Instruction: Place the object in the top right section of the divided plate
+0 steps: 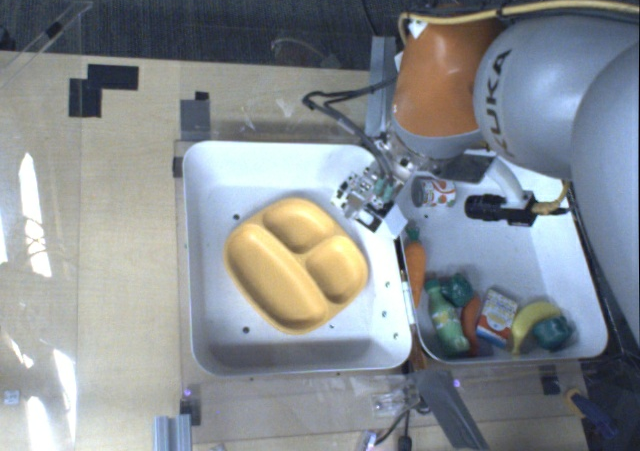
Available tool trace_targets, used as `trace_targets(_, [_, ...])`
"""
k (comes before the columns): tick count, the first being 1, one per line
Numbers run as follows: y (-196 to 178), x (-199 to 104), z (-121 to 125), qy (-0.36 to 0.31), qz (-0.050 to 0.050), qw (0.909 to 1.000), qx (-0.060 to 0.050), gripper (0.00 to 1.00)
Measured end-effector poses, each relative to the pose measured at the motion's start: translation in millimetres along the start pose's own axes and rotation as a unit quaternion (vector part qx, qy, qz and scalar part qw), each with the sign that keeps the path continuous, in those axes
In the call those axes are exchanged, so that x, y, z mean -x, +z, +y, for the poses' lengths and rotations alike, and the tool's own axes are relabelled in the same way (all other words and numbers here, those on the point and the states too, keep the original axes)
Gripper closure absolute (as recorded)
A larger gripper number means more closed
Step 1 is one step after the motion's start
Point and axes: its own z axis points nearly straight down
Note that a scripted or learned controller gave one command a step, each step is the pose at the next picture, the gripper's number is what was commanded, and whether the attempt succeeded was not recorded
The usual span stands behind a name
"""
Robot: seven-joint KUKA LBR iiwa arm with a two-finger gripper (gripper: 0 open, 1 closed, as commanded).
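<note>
A yellow divided plate with three sections lies in the middle of the left white bin; all its sections look bare. My gripper hangs over the left bin's far right corner, just beyond the plate's upper right edge and apart from it. The grey arm with its orange band comes down from the upper right. A small white and orange object sits right of the gripper, at the right bin's far left corner.
The right bin holds a carrot along its left wall, green pieces, a small carton, a banana and a teal piece. A black cable loops above the bins.
</note>
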Motion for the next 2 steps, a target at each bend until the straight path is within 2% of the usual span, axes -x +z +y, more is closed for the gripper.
trace_targets(1, [-29.3,-58.7,-3.2,0.01,0.001,1.0,0.0,1.0])
trace_targets(2, [0.5,-73.0,6.9,0.069,0.001,0.9976,-0.001,1.0])
